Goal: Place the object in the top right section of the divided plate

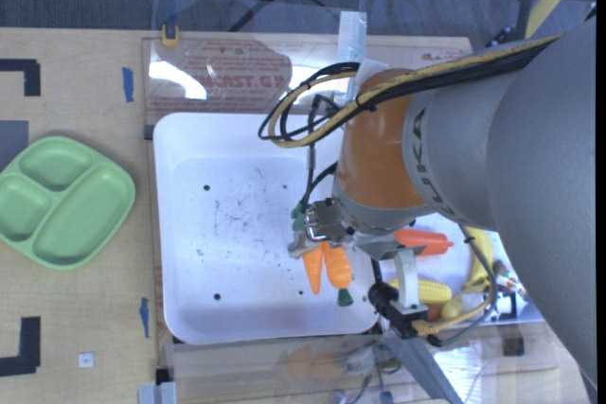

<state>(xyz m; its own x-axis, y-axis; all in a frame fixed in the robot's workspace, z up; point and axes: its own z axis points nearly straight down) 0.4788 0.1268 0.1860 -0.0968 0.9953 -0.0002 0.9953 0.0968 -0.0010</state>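
Carrots (325, 268), two orange toy pieces, hang side by side under the gripper (320, 246) above the left white bin (189, 156), apparently clamped at their tops by the fingers, though the contact is partly hidden. For a good placement the arm should lift clear of the bin wall, carry left to the green divided plate (62, 201), and release low over its top right section. The orange-banded wrist points downward
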